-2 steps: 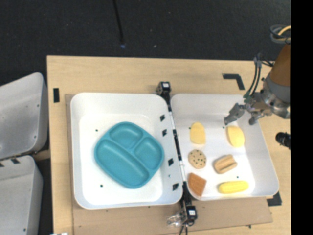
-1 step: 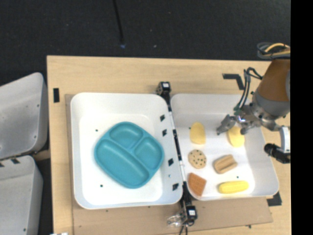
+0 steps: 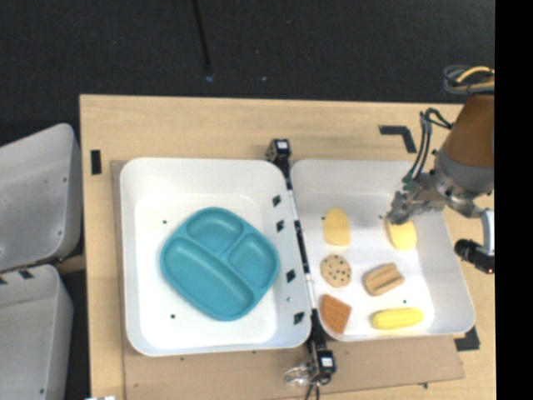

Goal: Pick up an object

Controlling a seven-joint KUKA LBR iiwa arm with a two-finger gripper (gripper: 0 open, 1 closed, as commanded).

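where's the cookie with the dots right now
In the camera view the cookie lies in the right bin, near its left wall, between the pale yellow piece above and the orange wedge below.

From my remote station, I see a pale wooden bench (image 3: pixel 208 127) on dark carpeted floor (image 3: pixel 250 32), with grey-white panels (image 3: pixel 33 194) at its left.

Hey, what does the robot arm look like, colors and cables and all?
The arm is grey with a broad orange band above the wrist. Thin cables loop over its top, one yellowish, and more run down its side. The gripper is grey metal, small and boxy.
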